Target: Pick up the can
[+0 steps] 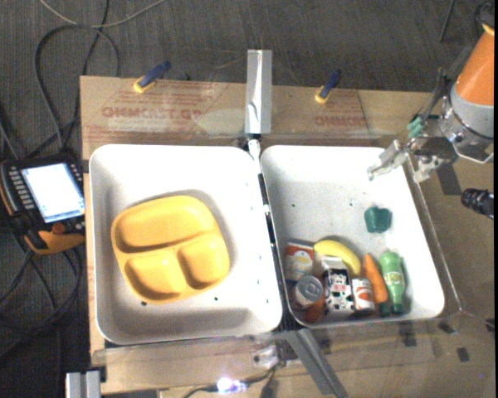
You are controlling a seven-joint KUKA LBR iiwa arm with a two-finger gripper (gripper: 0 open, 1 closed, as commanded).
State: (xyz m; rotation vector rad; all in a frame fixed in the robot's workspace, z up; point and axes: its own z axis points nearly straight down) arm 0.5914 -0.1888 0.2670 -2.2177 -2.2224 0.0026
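1. Can [308, 289]: one, silvery top up, sits in the right bin [332, 181] near its front-left corner, packed tight among other items, with a small carton [300, 261] just behind it and a black-and-white carton [339, 288] touching its right side.
2. That crowding probably comes from things sliding toward the bin's low front edge; by my judgement it leaves little room for a grasp from either side.
3. Pincer [382, 166]: it hangs over the right bin's back-right part, well apart from the can, gripping nothing. Whether it is spread or pressed together I cannot tell from this angle.
4. Count in the right bin: one can, one banana [339, 251], one carrot [375, 279], one green bottle [393, 279], one green pepper-like lump [378, 218] lying alone mid-bin, plus the two cartons and a red-labelled item [362, 295].
5. Left bin [108, 305]: one yellow divided tray [171, 255], three compartments, all bare.
6. Two bins share the worktop [133, 110]; two blue-and-yellow clamps [152, 75] hold its back edge.
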